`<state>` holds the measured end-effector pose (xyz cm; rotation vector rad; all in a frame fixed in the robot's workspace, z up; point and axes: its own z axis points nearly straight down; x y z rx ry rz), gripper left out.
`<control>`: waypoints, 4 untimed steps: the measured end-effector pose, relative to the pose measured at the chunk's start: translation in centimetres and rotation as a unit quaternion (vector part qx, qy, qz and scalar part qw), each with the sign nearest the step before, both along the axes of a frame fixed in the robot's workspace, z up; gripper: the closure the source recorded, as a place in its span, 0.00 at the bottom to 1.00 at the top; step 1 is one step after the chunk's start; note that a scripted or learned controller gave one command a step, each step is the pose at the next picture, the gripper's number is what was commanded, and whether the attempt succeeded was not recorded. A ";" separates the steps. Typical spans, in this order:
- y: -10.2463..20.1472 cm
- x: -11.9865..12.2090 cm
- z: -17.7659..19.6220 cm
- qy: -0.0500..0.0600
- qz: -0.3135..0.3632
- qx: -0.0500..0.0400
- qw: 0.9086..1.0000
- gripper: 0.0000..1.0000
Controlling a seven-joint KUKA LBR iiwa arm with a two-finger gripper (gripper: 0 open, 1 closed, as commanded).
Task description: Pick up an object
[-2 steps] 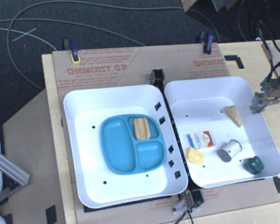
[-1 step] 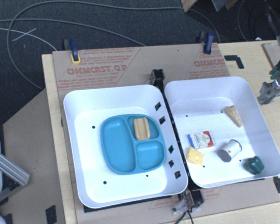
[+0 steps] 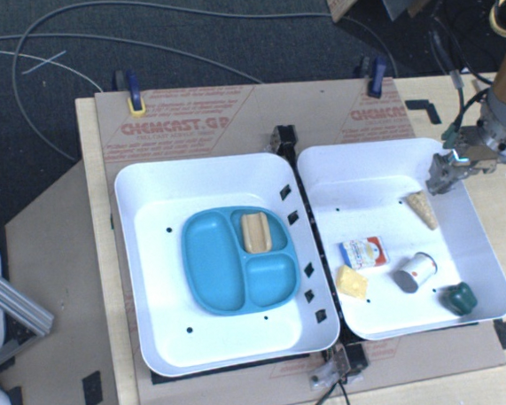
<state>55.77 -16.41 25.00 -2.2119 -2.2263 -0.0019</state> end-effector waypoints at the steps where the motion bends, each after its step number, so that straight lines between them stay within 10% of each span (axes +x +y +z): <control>1: 5.8 1.2 -1.2 0.000 0.000 0.000 1.000 1.00; 4: 21.2 2.5 -3.1 -0.001 0.000 0.000 1.000 1.00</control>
